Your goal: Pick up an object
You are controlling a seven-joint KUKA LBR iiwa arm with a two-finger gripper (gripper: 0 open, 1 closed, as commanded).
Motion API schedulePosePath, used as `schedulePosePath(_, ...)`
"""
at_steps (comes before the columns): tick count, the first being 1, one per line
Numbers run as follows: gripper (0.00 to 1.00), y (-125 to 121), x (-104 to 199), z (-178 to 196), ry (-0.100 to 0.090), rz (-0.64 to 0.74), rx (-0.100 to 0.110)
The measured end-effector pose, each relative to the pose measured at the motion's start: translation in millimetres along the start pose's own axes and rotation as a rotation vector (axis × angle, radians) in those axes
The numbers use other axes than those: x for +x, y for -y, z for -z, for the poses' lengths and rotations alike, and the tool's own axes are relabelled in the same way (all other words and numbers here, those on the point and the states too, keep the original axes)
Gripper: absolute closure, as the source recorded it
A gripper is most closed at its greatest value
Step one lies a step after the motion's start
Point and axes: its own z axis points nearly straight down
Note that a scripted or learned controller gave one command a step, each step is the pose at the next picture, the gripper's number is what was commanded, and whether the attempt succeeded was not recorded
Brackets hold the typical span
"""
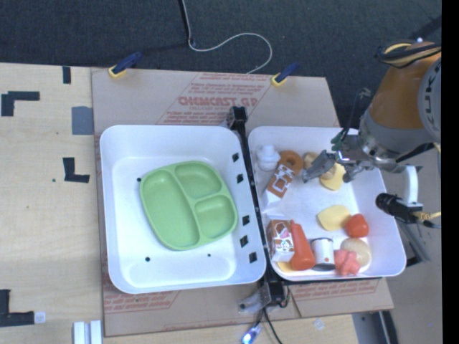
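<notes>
Cardboard is lining the bench under two white bins. Nearest, in the right bin (391, 264), a red bottle (301, 251) is lying beside a small carton (282, 239), with a tomato (356, 226) and a yellow piece (333, 217) just behind. Left, a green plate (188, 204) is sitting alone. Farther back, the gripper (334, 165) is hanging spread open, gripping nothing, over a yellow lump (332, 180) near a pretzel (290, 160).

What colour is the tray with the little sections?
Light green. The divided tray shows in the camera view, in the left bin.
</notes>
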Motion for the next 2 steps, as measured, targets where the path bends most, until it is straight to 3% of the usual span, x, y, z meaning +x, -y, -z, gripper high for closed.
schedulePosePath(1, 1.00, 0, 1, 10, 0.000, 0.001, 0.001)
schedulePosePath(2, 1.00, 26, 43, 177, 0.001, 0.006, -0.019)
